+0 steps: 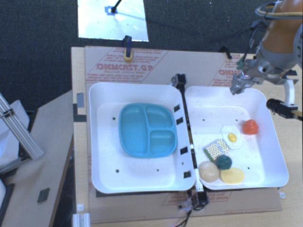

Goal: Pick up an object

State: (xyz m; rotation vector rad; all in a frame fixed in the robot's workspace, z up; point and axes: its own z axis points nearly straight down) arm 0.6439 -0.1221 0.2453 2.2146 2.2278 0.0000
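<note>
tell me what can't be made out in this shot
- Tool, camera view: small and dark above the far rim of the right shallow white bin; whether it is open or shut can't be read.
- Grey arm with orange band, camera view: cut off by the top and right edges.
- Small yellow-green patterned rectangular piece, camera view: too small to identify.
- Round dark green object, camera view: blurred; what it is stays unclear.

A tray [147, 136] lies in the left bin [102, 126]; toy foods [222, 162] cluster in the right bin [265, 122].
</note>
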